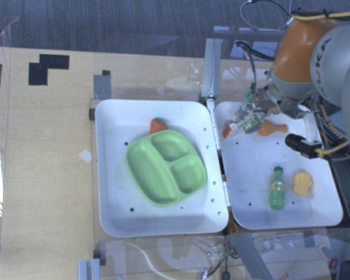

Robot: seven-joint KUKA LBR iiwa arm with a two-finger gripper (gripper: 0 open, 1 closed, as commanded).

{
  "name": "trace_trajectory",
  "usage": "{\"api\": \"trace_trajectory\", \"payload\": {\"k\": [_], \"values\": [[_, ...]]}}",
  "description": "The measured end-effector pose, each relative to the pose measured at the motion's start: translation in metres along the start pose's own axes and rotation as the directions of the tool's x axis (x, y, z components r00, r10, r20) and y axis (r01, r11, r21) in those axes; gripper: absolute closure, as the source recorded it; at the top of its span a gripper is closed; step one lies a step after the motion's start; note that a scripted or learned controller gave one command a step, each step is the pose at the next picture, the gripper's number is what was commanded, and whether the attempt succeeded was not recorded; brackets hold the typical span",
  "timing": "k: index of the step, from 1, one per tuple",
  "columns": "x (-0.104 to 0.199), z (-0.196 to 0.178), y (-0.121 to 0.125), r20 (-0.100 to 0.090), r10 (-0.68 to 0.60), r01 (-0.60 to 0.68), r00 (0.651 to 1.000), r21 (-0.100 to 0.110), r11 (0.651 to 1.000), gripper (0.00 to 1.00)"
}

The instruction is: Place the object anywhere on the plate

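The grey arm with its orange band reaches in from the right and hangs over the far end of the right-hand shallow white bin [315, 214], and the gripper [249, 116] is down there among a tight little cluster of things: a small clear packet with green and red on it [240, 125] lying just beside an orange, drumstick-shaped toy [272, 128]. Whether that gripper is wide, narrow, or closed on anything, I cannot tell, because the wrist and its cables sit right on top of it. My read is that this is the picking end of the job, with the arm posed low over that far corner because that is where its target lies, though which of the two pieces it wants is not clear. Nearer in the same bin, well apart from the action, a small green bottle with a yellow cap [276, 187] lies next to a yellow, ridged, corn-like piece [303, 183], both untouched. Over in the left-hand shallow white bin [114, 214] waits the green plastic plate with three compartments [165, 166], set at a slant in the middle so there is open room above it for a drop. A small orange-red item [158, 124] sits touching its far rim, off the plate. Both bins rest side by side on the pale wooden counter [41, 174].
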State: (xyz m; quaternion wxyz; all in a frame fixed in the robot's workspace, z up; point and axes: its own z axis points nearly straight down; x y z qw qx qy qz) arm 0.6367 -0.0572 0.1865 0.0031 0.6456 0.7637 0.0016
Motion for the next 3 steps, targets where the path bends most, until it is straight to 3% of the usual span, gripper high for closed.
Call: {"api": "trace_trajectory", "payload": {"k": [1, 2, 3], "values": [[0.076, 0.002, -0.01, -0.003, 0.041, -0.041, 0.999, 0.005, 0.999, 1.0], [0.129, 0.001, -0.038, -0.003, -0.156, 0.156, 0.988, 0.002, 0.988, 1.0], [0.129, 0.001, -0.038, -0.003, -0.156, 0.156, 0.988, 0.002, 0.988, 0.0]]}}
